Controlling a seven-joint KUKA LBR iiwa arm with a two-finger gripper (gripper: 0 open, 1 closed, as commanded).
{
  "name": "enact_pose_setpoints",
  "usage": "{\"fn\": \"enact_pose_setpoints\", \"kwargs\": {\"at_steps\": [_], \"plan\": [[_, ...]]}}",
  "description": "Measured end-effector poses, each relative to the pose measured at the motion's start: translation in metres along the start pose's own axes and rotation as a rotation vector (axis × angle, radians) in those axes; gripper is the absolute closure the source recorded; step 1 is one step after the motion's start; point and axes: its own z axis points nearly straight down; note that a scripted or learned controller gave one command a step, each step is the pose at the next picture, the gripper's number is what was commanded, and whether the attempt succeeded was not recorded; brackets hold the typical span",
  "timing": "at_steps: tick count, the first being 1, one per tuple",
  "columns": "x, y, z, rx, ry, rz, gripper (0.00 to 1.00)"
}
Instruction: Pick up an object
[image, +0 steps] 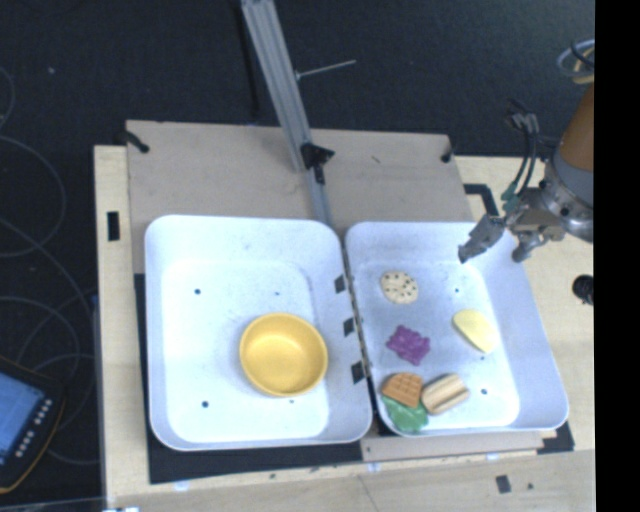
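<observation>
Right bin's (500, 300) top open; toys (408, 344) crowd below

One fixed camera looks down at a slant (from above) on both bins (160, 300).

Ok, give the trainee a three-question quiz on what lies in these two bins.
1. True or false: the yellow bowl sits in the left bin.
2. Which item lies nearest the gripper? A) speckled cookie B) purple toy C) pale yellow wedge
3. Fill in: the waffle-like piece and bread roll lie at the right bin's ____ edge.

Key: 1 true; 2 C; 3 near (bottom).
</observation>
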Motion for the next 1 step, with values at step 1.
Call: {"fn": "enact_pose_setpoints", "kwargs": {"at_steps": [1], "plan": [[0.0,0.0,0.0,0.0,0.0,0.0,0.0]]}}
